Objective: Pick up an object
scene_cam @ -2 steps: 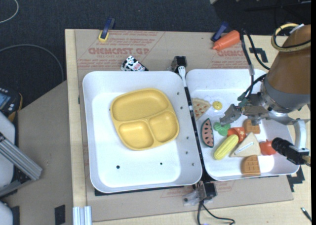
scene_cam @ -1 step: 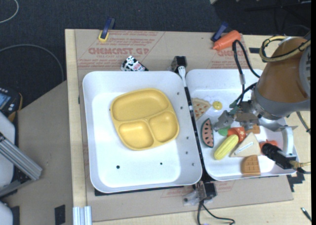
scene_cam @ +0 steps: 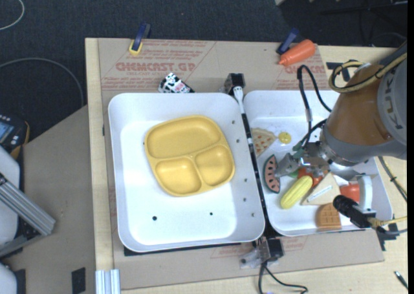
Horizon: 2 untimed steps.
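The right bin (scene_cam: 284,100) holds several toy foods: a pizza slice (scene_cam: 261,139), a small yellow piece (scene_cam: 284,137), a watermelon slice (scene_cam: 270,174), a corn cob (scene_cam: 295,192), a pale wedge (scene_cam: 321,193), a red piece (scene_cam: 350,190) and a brown waffle (scene_cam: 328,217). My gripper (scene_cam: 303,162) is low in this bin, just above the corn cob and right of the watermelon slice. A small red and green piece (scene_cam: 312,171) sits right at the gripper, partly hidden by it. I cannot make out anything held.
The left bin (scene_cam: 129,157) carries a yellow divided plate (scene_cam: 187,154). On the bench behind the bins lie an orange clamp (scene_cam: 297,52), a blue and yellow clamp (scene_cam: 137,41) and a small black-and-white toy (scene_cam: 173,83). The arm covers the right bin's right side.
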Tool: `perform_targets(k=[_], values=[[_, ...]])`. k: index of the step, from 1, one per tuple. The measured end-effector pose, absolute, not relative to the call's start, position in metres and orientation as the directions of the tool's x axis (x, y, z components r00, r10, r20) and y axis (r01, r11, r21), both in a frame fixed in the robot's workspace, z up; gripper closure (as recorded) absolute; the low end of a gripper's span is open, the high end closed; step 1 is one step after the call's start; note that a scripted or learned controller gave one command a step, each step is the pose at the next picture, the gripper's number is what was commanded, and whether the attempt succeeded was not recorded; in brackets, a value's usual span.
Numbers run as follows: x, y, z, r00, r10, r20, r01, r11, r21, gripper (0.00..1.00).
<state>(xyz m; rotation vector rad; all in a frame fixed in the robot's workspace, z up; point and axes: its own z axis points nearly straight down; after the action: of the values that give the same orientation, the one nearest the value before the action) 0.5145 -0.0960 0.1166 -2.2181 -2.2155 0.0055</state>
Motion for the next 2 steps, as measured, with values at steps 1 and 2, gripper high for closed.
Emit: perform_targets(k=[1, 2], values=[[0.5173, -0.0946, 0.0868, -0.001, 1.0, 0.002, 1.0, 0.001, 0.005, 0.0], [0.5156, -0.0959, 0.0958, 0.002, 1.0, 0.0, 1.0, -0.002, 0.003, 1.0]])
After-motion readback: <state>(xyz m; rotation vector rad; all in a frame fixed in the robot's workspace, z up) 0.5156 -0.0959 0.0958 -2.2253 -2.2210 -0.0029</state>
